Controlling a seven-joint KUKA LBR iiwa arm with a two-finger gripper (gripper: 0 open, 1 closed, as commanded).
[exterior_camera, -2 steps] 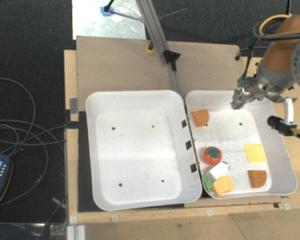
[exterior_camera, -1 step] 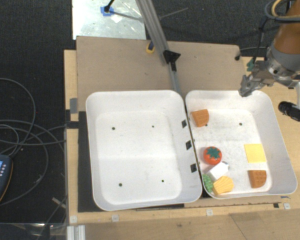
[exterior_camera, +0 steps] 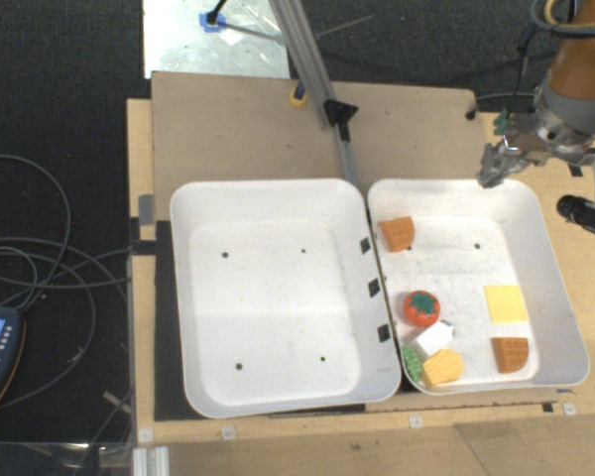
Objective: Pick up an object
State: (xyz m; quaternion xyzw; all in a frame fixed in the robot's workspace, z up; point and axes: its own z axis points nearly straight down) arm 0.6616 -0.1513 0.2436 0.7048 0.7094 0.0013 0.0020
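Toys cluster in the right bin (exterior_camera: 550, 256), one of two shallow white bins side by side on the brown bench (exterior_camera: 238, 127). An orange wedge-shaped block (exterior_camera: 398, 233) lies near that bin's upper left corner, close to the wall shared with the left bin (exterior_camera: 188, 296). Lower down, a red tomato toy with a green top (exterior_camera: 422, 307) sits beside the same wall, and just below it a small white block (exterior_camera: 435, 338) touches a yellow-orange ridged piece (exterior_camera: 443, 367), with a bit of green (exterior_camera: 413, 361) at the bin's edge next to them. Toward the right side a flat yellow square (exterior_camera: 505, 303) lies just above an orange waffle-like piece (exterior_camera: 511, 354). The gripper (exterior_camera: 493, 170) hangs over the right bin's upper rim, near its top right corner, well apart from every toy and holding nothing; whether its jaws are apart or together cannot be told from this angle. Above it rises the arm's grey wrist and orange band (exterior_camera: 582, 62). A grey pole (exterior_camera: 307, 48) slants across the bench top, and black cables (exterior_camera: 40, 236) trail on the dark floor at left.
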